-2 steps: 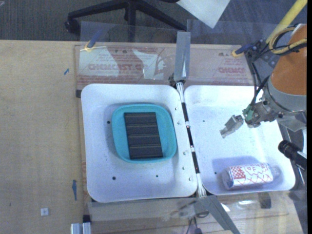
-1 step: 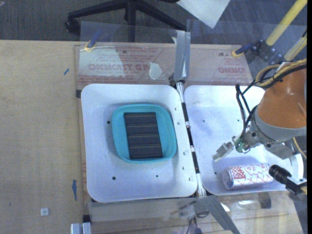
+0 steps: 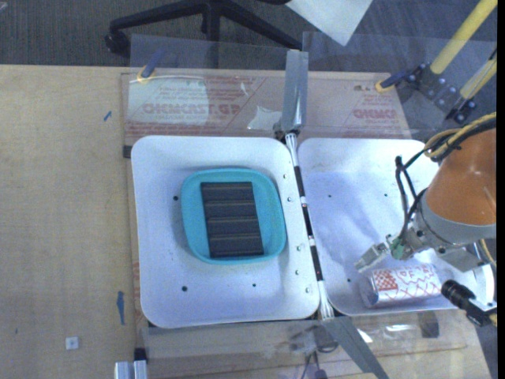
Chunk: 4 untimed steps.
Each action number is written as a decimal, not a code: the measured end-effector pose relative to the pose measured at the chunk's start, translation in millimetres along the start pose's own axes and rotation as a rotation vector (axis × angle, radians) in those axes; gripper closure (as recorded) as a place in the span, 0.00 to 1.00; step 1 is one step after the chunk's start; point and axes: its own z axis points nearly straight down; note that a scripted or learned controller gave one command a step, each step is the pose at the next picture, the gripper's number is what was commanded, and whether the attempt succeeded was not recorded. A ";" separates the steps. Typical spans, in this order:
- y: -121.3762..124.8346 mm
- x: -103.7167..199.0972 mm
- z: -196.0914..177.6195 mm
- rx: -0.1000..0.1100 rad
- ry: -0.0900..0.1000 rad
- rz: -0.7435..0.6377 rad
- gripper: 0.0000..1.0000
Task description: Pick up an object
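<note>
Two white bins sit side by side on the bench. Left bin holds a teal square dish with a dark ribbed slab lying flat in it, roughly centred in the bin. Nothing is near it, so it's not the current target as far as I can judge.

A metal divider strip runs up between the bins at the back, with clear plastic sheeting behind.

Right bin holds one item: a small can or tube, white with a red pattern, lying on its side near the front edge, long axis roughly left-right. It rests on the bin floor, not lifted.

Arm comes in from the right, orange band above the wrist, low over the right bin. Gripper sits just above and left of the can's upper-left end, close to it, maybe touching. Can't resolve that. Jaws: cannot tell whether spread or closed; the tip is small and partly blurred. Can is not visibly between them.

Progress: approach stage only. Arm is down near the object; no grasp confirmed, no lift. Left to do: get the jaws around the can, close, raise it clear of the bin. Risk, my guess: the can rolls toward the front wall if nudged.
</note>
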 end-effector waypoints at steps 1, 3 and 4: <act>-14.7 -37.1 -32.0 -0.001 -0.002 0.338 0.00; -12.6 -31.8 -6.8 -0.001 -0.002 0.305 0.00; -10.2 -28.5 -10.1 -0.003 -0.001 0.000 0.00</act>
